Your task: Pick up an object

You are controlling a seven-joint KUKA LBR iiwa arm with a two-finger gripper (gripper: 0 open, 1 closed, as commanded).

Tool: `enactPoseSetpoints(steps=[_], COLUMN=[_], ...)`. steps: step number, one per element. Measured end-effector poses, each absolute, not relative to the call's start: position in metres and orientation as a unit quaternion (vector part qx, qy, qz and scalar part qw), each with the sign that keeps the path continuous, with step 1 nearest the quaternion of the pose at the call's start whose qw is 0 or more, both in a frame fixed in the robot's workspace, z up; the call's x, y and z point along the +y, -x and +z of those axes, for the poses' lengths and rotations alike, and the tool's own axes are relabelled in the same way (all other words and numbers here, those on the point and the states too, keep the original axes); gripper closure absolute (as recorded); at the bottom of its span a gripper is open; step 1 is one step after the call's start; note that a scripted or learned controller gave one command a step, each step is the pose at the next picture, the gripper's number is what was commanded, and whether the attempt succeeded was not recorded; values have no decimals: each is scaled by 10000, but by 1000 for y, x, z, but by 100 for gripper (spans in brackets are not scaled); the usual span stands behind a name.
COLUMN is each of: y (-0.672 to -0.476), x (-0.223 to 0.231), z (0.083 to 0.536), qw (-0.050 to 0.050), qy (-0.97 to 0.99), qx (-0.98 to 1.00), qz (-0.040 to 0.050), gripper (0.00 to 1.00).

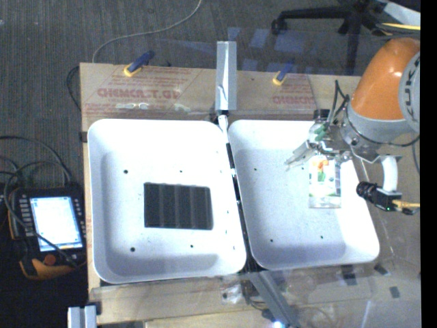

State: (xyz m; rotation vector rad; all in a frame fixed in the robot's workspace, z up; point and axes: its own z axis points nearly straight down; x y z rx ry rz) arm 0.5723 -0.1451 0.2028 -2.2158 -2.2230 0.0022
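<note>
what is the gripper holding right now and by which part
Cannot be told. The gripper sits just above a clear packet in the right bin, but no grasp on it is visible.

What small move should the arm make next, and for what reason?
Probably lower the claw a little. It sits over the upper part of the right bin, right above the clear packet, and nothing visibly sits between its fingers.

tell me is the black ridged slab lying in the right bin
No, the black ridged slab lies flat in the left bin; the right bin holds a small clear packet near the pincer.
</note>
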Motion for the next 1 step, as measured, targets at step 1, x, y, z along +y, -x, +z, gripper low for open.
enactPoseSetpoints(steps=[1], y=[-624], x=[-203], z=[199], qw=[1], qy=[6662], qx=[-7458], qz=[19], gripper=[0])
